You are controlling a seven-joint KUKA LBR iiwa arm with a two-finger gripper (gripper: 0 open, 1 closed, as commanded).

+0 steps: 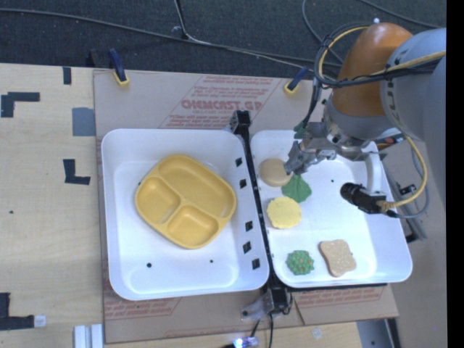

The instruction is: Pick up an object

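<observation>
In the right bin [384,256] lie a tan round cookie-like piece [273,172], a green leaf-shaped piece [297,189], a yellow round piece [283,212], a green broccoli-like piece [299,262] and a slice of toast [338,257]. My gripper [299,163] hangs low over the bin's upper left part, right beside the tan piece and just above the green leaf piece. Its tips sit between those two pieces, and I cannot see anything held.
The left bin [119,267] holds a yellow divided tray [185,200]. A black divider strip [251,201] runs between the bins. The arm's orange band [370,60] and cables loom over the right bin's upper right. A black cable connector [360,196] hangs over that bin.
</observation>
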